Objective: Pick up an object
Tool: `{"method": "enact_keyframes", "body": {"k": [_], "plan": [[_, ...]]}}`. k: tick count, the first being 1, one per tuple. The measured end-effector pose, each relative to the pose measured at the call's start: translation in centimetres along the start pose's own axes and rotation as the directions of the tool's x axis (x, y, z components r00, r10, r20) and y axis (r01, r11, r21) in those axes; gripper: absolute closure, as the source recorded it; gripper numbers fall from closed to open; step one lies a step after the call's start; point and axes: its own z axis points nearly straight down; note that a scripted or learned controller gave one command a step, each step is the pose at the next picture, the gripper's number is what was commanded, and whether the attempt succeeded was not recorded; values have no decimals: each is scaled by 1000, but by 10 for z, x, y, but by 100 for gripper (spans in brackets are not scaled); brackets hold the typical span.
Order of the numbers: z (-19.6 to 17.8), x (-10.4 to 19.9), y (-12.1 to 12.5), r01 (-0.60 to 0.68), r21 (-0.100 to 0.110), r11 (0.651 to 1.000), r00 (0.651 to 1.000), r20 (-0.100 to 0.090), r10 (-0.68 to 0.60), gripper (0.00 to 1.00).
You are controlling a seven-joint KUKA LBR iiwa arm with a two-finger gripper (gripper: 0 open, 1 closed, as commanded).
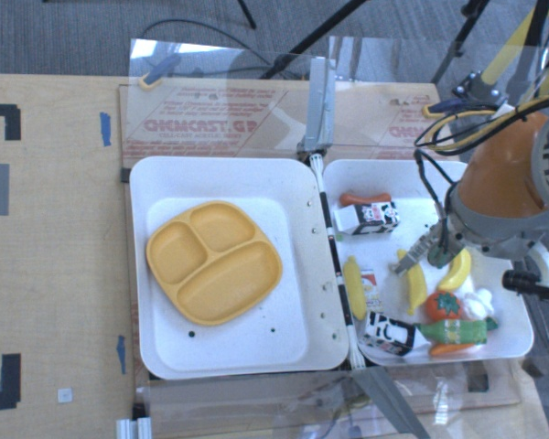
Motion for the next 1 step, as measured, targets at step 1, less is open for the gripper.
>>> {"method": "enact_keyframes", "body": {"k": [1], "plan": [[-116,53,52,-83,6,997,997,-4,83,100]]}}
